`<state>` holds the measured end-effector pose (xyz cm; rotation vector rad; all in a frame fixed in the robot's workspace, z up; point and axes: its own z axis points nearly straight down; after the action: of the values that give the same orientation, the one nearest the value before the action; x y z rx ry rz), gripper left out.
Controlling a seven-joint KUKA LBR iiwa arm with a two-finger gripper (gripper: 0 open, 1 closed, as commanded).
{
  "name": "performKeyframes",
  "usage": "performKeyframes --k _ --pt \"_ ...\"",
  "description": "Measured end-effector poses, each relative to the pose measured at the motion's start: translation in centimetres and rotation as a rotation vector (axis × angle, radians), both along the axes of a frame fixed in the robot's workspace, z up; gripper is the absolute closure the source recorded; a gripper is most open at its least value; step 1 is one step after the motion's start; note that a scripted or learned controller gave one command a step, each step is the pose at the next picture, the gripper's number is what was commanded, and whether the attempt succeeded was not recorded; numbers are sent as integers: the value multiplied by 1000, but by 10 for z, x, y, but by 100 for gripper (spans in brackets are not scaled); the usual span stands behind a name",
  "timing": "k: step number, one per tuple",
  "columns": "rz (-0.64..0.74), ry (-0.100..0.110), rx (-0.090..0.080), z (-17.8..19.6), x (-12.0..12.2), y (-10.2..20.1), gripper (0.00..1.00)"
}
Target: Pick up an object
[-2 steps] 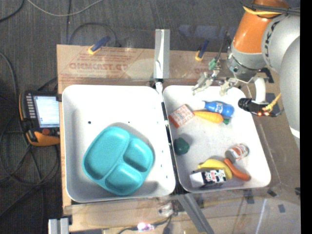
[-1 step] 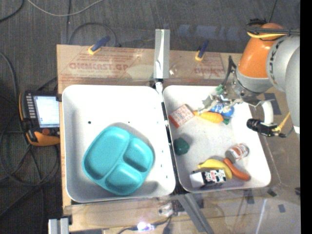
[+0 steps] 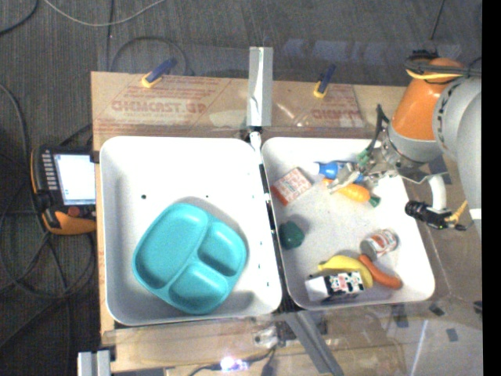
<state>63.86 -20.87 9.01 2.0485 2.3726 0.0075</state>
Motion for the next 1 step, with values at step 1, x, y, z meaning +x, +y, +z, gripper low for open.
performKeyframes --k 1 --pt "1 -3 -1 9 0 0 100"
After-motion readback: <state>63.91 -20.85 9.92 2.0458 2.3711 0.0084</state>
